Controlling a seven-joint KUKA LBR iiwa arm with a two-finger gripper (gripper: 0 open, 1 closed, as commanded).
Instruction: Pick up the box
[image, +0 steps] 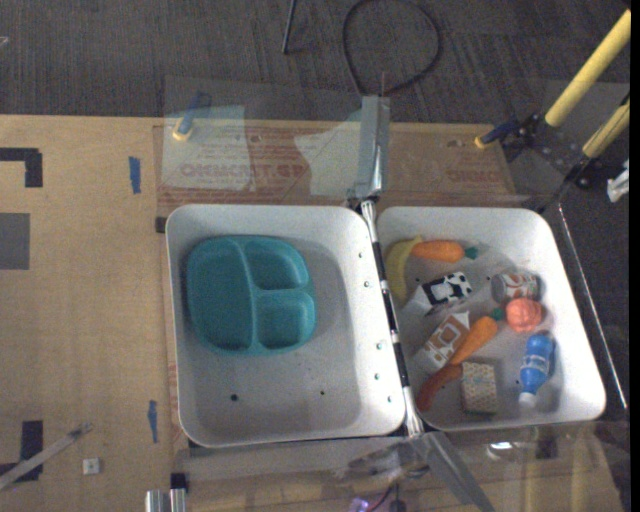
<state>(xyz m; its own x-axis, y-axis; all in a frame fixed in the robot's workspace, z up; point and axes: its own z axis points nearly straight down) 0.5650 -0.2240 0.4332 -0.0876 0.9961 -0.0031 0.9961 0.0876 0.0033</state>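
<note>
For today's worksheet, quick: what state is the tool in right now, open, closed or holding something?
Tool: cannot be told.
The small tan patterned box lies loose in the shallow white bin on the view's right.

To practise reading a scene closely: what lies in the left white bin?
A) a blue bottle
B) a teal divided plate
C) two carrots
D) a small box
B: the teal divided plate sits in the left bin, while the blue bottle, carrots and small box lie in the right bin.
</note>
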